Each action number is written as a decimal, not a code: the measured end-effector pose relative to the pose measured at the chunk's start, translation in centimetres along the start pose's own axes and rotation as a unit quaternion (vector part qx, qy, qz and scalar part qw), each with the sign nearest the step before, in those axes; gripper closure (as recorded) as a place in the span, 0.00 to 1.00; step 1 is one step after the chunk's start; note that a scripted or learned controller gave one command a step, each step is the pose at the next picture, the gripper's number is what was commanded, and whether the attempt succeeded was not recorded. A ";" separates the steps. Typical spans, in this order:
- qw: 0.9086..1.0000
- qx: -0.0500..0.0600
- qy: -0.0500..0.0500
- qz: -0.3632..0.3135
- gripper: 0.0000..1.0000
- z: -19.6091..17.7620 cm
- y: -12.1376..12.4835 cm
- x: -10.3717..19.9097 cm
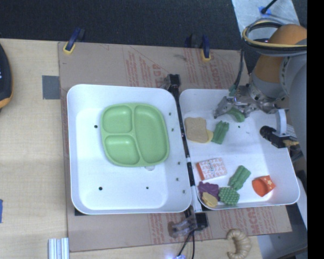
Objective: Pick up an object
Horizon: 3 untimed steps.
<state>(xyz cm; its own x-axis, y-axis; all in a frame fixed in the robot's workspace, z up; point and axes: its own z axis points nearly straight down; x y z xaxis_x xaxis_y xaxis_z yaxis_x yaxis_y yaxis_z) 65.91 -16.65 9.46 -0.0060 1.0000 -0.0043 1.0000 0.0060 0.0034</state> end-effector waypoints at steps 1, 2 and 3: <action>1.000 0.002 0.001 0.003 0.00 -1.3 -0.3 -4.6; 1.000 0.004 0.003 -0.001 0.00 -2.1 -0.3 0.4; 1.000 0.005 0.002 -0.001 0.00 -0.5 -2.2 2.0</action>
